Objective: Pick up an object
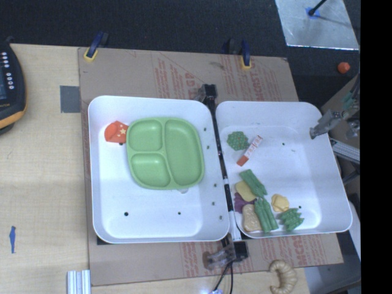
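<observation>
The right bin (306,158) holds several small toy foods: a green broccoli piece (237,141), a red and white tube (250,150), a long green pod (252,182), a purple piece (244,192), a yellow piece (280,202), a tan piece (249,219) and a small green leafy piece (291,218). They lie along the bin's left and near sides. My gripper (320,129) pokes in at the bin's far right rim, well apart from all of them, with nothing seen in it.
The left bin (110,213) holds a green divided plate (165,153) with a red toy (115,131) beside its left edge. A tan curled object (283,276) lies on the bench in front of the right bin. A handheld controller (9,84) sits at far left.
</observation>
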Tool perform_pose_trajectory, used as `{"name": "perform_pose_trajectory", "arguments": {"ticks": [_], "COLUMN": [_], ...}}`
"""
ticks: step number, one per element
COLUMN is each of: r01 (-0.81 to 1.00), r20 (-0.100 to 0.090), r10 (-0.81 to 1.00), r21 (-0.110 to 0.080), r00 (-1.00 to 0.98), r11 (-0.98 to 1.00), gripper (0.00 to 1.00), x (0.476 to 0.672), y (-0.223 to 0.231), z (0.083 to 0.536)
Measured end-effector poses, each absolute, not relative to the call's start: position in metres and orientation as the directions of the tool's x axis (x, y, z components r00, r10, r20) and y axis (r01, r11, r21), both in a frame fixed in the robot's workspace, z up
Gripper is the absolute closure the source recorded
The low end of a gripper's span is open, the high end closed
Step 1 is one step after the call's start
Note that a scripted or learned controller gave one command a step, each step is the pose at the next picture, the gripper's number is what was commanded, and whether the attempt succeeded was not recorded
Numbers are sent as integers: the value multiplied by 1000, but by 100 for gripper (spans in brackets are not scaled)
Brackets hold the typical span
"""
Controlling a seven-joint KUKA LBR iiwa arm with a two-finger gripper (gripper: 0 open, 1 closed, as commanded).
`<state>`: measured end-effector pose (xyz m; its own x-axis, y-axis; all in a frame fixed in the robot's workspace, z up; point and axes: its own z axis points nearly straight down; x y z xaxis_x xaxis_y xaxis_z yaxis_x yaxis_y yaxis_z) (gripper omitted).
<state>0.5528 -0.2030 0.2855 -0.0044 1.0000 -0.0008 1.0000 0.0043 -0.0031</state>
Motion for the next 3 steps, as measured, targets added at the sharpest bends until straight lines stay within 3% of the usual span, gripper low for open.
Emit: {"name": "perform_pose_trajectory", "arguments": {"ticks": [1, 2, 3], "r01": [1000, 1000, 1000], "r20": [-5, 4, -2], "r10": [1000, 1000, 1000], "r21": [1, -12, 0], "r00": [-10, -11, -9], "r11": [10, 11, 9], "gripper": [0, 0, 0], "x": [628, 570, 635], "y": [-212, -136, -114], "z": [234, 205, 149]}}
